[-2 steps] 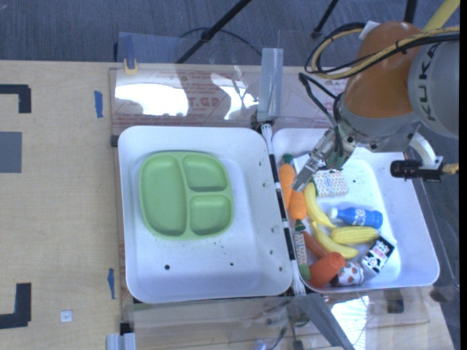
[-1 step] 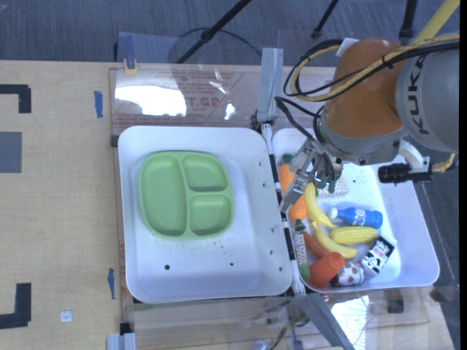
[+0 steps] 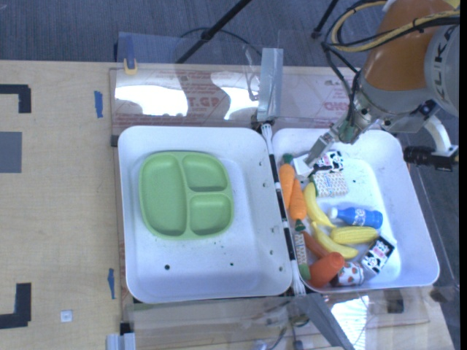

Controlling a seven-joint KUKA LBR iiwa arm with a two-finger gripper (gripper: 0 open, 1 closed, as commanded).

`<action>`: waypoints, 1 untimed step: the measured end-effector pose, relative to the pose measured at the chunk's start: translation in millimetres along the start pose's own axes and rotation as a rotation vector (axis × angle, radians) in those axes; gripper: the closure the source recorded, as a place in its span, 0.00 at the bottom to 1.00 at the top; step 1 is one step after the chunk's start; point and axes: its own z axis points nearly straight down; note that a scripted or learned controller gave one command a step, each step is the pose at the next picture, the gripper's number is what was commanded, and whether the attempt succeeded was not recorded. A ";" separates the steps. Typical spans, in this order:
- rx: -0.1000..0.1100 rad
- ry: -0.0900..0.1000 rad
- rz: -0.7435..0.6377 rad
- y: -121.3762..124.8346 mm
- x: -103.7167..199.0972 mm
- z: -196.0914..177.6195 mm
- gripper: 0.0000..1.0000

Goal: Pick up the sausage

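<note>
The sausage (image 3: 315, 243) lies low in the right bin (image 3: 416, 217), a reddish-brown length running from upper left to lower right, partly under the banana (image 3: 319, 216) and corn (image 3: 354, 235). A tomato (image 3: 326, 268) sits just below it and a carrot (image 3: 294, 192) stands along the bin's left wall above it. The gripper (image 3: 321, 150) hangs in the bin's upper part, well apart from the sausage, slanting down-left beside a cow-patterned carton (image 3: 330, 162); whether its jaws stand apart or together cannot be told. The left bin (image 3: 146, 268) holds a green plate (image 3: 187, 195).
</note>
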 end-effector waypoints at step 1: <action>0.003 0.006 -0.284 23.9 41.0 37.4 0.00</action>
